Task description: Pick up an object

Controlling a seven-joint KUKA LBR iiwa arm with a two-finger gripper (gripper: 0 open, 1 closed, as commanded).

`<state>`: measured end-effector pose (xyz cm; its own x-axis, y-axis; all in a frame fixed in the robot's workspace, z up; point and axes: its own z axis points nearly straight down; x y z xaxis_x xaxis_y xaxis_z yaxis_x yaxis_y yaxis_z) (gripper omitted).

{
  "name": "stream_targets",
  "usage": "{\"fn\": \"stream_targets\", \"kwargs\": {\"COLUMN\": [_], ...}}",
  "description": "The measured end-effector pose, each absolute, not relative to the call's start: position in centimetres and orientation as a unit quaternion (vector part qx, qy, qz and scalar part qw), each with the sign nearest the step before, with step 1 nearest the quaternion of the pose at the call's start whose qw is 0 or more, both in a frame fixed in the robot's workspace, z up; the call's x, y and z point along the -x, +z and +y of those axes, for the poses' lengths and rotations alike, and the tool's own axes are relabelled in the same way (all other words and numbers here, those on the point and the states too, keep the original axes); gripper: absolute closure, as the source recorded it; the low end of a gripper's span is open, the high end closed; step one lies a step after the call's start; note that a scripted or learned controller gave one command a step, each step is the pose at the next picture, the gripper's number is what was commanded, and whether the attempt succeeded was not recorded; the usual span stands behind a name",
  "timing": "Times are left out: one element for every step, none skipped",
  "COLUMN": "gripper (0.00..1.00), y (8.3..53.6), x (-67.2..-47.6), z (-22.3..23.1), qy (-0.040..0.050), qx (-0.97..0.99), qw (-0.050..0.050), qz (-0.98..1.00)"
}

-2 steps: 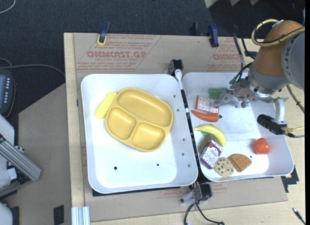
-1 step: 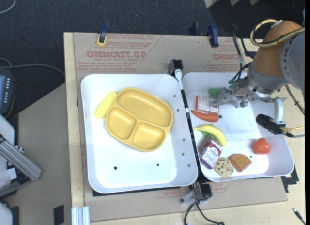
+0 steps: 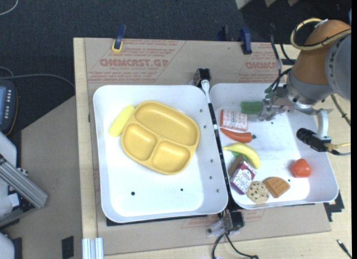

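Note:
The right bin (image 3: 279, 140) holds a green block (image 3: 251, 107), a white and red packet (image 3: 234, 120), a red chili pepper (image 3: 237, 135), a banana (image 3: 246, 152), a dark red packet (image 3: 241, 177), a round cookie (image 3: 257, 191), a brown cracker (image 3: 275, 186) and a red tomato (image 3: 301, 167). My gripper (image 3: 270, 110) hangs low over the bin's far part, just right of the green block. Nothing shows between its fingers.
The left bin (image 3: 150, 196) carries a yellow divided plate (image 3: 159, 137) and a yellow corn cob (image 3: 121, 120) at its far left. A black rail (image 3: 214, 135) runs between the bins. Blue clamps (image 3: 244, 39) sit at the bench's back edge.

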<state>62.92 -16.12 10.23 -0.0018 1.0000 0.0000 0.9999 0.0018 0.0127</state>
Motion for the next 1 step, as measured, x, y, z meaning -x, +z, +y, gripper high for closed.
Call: {"fn": "stream_targets", "kwargs": {"gripper": [1.00], "y": [16.15], "x": [-63.60], "z": [-15.45], "qy": [0.0012], "qx": [-0.707], "qw": [0.002], "qz": [0.708]}}
